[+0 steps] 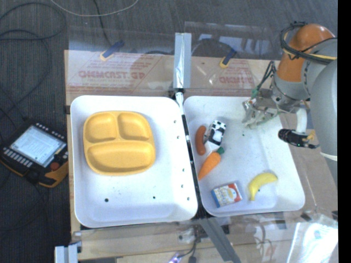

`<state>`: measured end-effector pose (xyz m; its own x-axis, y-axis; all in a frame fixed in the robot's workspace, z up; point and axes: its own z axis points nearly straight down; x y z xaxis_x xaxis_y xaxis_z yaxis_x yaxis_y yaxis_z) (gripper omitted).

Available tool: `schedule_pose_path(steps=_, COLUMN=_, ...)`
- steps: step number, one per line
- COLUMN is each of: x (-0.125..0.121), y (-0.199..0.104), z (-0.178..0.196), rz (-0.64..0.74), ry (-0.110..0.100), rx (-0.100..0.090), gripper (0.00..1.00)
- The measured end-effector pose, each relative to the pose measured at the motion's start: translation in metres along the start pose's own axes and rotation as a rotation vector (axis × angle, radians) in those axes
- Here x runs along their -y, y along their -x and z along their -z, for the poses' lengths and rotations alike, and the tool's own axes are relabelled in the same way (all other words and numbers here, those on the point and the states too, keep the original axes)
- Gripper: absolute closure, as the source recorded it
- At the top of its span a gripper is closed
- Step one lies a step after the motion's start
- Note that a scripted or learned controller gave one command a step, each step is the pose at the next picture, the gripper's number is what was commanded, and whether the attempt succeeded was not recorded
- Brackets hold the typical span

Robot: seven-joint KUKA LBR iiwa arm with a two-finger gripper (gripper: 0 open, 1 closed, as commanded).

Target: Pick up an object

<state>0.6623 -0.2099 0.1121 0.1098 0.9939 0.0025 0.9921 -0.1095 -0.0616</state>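
Currently two white bins side by side. Left bin [88,201]: one yellow divided tray [119,142], far-left part. Right bin [285,163]: five items. One sausage [201,139] and one black-and-white cow toy [217,131], just beside each other, far-left area; one carrot [210,163] near them, tilted; one small carton [226,194] and one banana [260,184] along near wall. Gripper [258,114] above far-right part of right bin, well apart from all items, nothing between fingers; spread or closed: cannot tell. One tablet controller [34,153] left of bench.
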Motion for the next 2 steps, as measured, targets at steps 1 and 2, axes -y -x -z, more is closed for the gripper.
schedule_pose_path(steps=1, x=0.0008, y=0.0004, z=-0.0010, rz=0.000, ry=-0.003, rx=0.001, gripper=0.00)
schedule_pose_path(steps=2, x=0.0014, y=0.0003, z=0.0072, rz=0.001, ry=-0.005, rx=0.004, gripper=1.00)
